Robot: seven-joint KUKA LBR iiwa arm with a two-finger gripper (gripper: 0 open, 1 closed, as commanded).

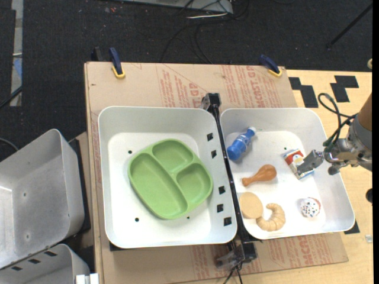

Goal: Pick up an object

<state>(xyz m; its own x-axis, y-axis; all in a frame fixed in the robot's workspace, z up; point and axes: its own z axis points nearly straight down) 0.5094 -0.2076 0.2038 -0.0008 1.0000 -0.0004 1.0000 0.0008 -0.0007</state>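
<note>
Your gripper (309, 164) hovers at about three o'clock in the right bin (317, 123), directly over the small red-and-white carton (293, 157); whether it is released or clenched cannot be told. Descend squarely and centre on the carton, keeping clear of the bin wall. The carton is small, boxy and lies flat, apart from the drumstick toy (260, 175) at its seven o'clock.

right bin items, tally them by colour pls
blue: 1, the bottle
tan or brown: 3, the drumstick, the round biscuit, the croissant
red and white: 1, the small carton
white with spots: 1, the little cake
total: 6
</note>
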